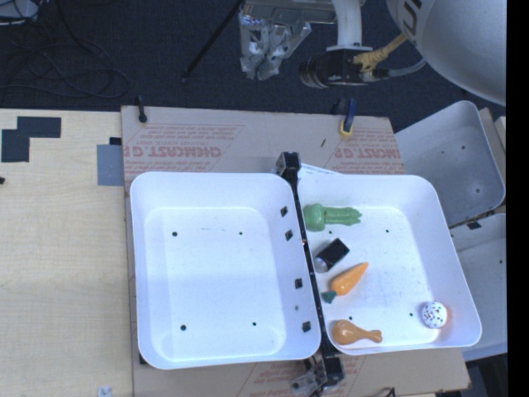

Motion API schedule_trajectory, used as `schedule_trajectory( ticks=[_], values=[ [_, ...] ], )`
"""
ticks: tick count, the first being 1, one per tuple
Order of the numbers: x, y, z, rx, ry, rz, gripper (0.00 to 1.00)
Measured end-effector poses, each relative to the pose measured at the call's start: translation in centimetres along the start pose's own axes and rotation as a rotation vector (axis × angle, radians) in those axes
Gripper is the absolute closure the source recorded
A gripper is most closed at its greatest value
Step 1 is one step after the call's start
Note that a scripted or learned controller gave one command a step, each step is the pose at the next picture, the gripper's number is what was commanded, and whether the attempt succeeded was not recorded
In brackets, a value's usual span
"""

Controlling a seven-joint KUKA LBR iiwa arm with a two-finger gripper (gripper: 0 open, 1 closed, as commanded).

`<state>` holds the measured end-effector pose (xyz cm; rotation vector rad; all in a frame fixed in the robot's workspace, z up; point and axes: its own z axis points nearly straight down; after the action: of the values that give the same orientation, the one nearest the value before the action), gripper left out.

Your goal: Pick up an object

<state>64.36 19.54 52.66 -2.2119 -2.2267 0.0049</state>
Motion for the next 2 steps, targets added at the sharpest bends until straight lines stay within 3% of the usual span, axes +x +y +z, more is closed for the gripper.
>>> schedule_trajectory(
  ticks=[1, 2],
  values=[
    [5.2, -6.2, -1.2, 0.001, 0.001, -0.002, 1.0],
    [3.0, -11.7, -1.1, 0.001, -0.001, 0.004, 1.0]
  ],
)
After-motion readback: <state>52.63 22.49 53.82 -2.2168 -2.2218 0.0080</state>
